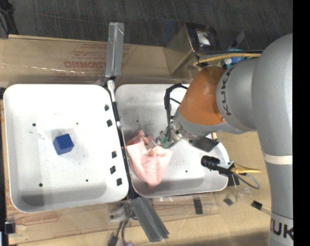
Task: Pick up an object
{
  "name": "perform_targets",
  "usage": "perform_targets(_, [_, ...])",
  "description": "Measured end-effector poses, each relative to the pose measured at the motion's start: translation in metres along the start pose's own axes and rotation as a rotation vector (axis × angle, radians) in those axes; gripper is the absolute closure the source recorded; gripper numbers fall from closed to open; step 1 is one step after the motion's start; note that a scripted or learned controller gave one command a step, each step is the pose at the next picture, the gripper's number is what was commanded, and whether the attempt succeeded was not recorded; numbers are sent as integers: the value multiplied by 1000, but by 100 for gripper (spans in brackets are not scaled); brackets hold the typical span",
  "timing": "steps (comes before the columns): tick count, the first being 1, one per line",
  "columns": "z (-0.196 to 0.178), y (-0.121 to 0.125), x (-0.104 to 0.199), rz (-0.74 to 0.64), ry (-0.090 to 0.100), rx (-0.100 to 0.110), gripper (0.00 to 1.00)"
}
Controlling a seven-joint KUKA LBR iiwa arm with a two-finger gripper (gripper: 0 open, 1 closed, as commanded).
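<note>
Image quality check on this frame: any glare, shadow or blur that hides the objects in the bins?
Camera view: even overhead light, mild glare on the white bin walls; the blue cube is sharp with a small shadow; the pink cloth is clear; the hand is small, dark under the wrist's shadow, its detail hard to read.

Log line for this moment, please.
arm: over right bin | gripper: at pink cloth | grasp: unconfirmed | blue cube: left bin
</note>
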State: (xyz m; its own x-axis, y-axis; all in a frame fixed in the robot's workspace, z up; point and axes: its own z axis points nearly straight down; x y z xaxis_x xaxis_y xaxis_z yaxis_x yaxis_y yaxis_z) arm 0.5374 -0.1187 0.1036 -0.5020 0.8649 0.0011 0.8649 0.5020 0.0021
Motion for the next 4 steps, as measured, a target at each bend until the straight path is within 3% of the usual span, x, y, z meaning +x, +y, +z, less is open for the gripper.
perform_targets(1, [0, 0, 0, 0, -1, 0, 0])
perform_targets(2, [11, -25, 27, -5, -3, 0, 0])
perform_targets(3, [0, -23, 28, -11, 0, 0, 100])
perform_targets(4, [-88, 42, 18, 198, 0, 4, 100])
